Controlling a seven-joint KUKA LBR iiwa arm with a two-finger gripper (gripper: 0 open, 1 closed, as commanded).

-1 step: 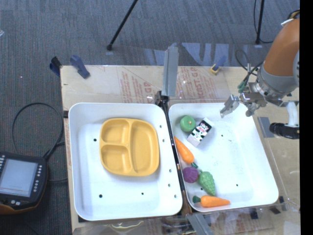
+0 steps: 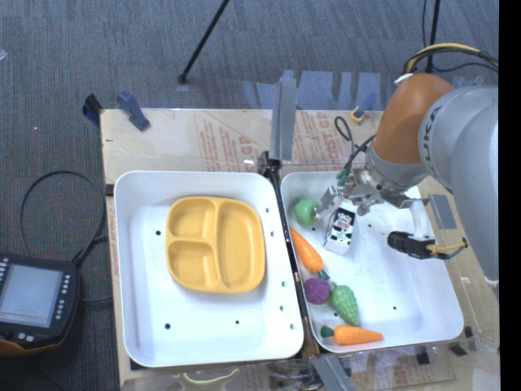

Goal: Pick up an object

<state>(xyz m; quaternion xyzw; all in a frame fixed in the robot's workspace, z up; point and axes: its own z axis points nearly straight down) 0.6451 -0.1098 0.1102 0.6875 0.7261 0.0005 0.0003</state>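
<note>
Gripper (image 2: 340, 228) sits low in the right bin (image 2: 423, 300), beside a green ball (image 2: 304, 211); jaw state cannot be told from this angle. Nearby lie a carrot (image 2: 307, 251), a purple toy (image 2: 317, 290), green grapes (image 2: 345, 303) and a second carrot (image 2: 356, 335). Left bin (image 2: 146, 300) holds a yellow divided plate (image 2: 216, 243).

A robotics lab: a grey-and-orange industrial arm (image 2: 431, 137) over a cardboard-topped bench (image 2: 203, 137), a handheld control pendant (image 2: 32, 300) on grey carpet left of it.
</note>
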